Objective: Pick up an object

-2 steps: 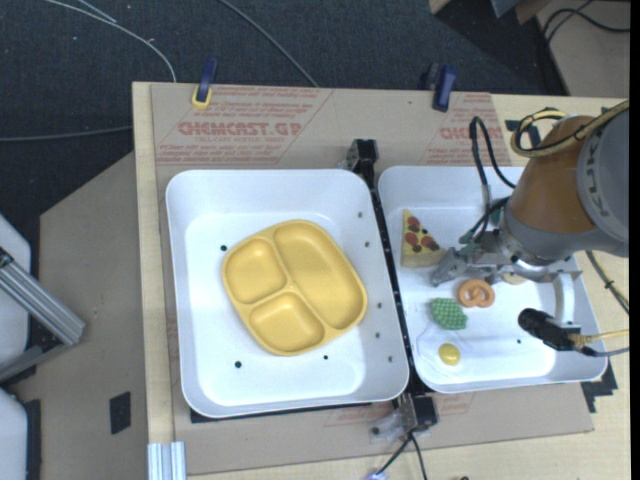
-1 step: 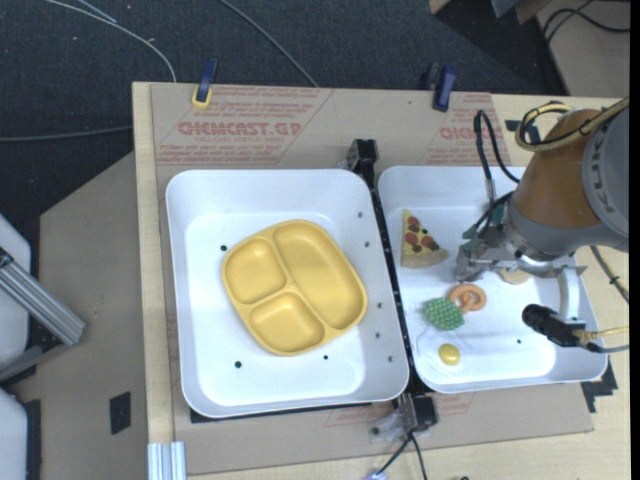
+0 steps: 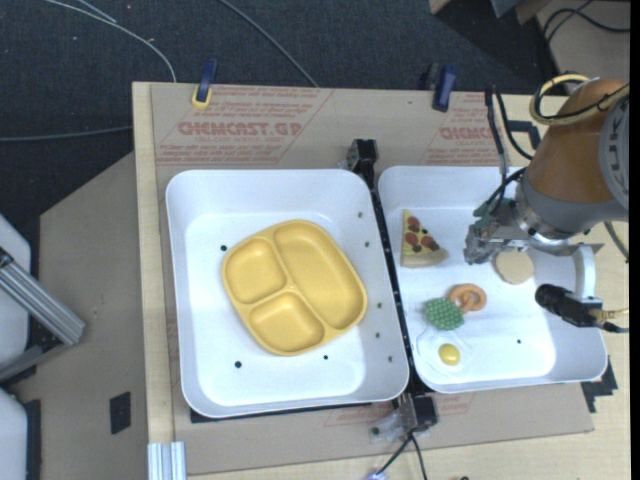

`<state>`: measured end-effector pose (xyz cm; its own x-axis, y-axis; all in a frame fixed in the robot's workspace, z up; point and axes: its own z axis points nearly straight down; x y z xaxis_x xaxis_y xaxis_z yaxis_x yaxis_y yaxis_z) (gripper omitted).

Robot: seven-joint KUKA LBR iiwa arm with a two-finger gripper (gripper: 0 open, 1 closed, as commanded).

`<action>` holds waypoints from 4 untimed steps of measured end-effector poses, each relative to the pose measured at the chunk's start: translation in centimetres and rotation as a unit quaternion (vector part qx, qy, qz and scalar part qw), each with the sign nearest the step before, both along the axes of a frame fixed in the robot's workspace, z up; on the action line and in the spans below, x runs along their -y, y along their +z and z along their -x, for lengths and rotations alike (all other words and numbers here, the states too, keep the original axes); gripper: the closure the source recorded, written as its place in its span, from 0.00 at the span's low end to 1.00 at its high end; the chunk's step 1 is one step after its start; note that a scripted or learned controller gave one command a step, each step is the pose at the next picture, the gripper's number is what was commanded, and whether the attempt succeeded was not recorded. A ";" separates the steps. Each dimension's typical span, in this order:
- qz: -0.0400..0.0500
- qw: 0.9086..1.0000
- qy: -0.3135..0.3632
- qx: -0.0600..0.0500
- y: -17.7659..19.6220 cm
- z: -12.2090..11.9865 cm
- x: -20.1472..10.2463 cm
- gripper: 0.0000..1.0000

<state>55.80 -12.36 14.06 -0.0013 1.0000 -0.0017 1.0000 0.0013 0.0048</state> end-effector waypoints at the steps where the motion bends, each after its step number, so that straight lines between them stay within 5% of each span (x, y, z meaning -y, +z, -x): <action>1: 0.001 1.000 0.000 0.001 5.2 -0.5 1.0 1.00; 2: 0.000 1.000 -0.001 0.001 9.7 -0.5 1.7 1.00; 4: -0.001 1.000 0.002 0.000 10.0 -3.3 -8.8 1.00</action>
<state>59.13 -3.57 24.07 -0.0054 1.0000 0.0000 1.0000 0.0054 0.0039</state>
